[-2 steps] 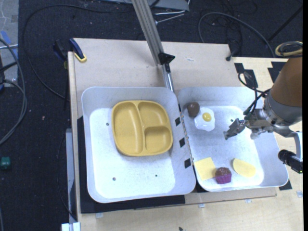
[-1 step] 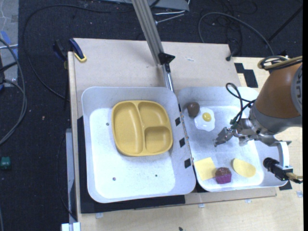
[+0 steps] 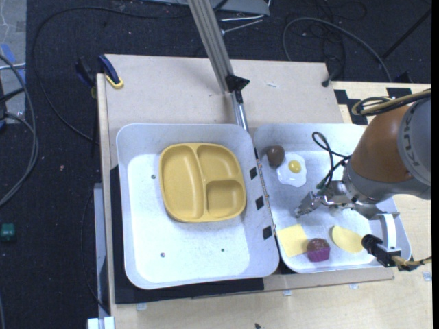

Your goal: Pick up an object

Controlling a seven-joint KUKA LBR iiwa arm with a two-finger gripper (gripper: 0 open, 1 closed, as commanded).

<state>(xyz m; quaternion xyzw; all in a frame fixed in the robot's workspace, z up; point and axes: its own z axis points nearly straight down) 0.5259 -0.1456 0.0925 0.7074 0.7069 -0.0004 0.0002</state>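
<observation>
Purple object [image 3: 317, 250] below claw [image 3: 306, 205], yellow slice [image 3: 291, 239] beside it

A yellow divided tray [image 3: 203, 182] sits in the left bin [image 3: 137, 252]. The gripper [image 3: 306, 205] hangs over the right bin [image 3: 312, 266], near a fried egg [image 3: 293, 171].

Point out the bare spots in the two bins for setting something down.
Left bin: open floor below and left of the yellow plate. Right bin: crowded with the fried egg, cheese slice and end effector.
</observation>
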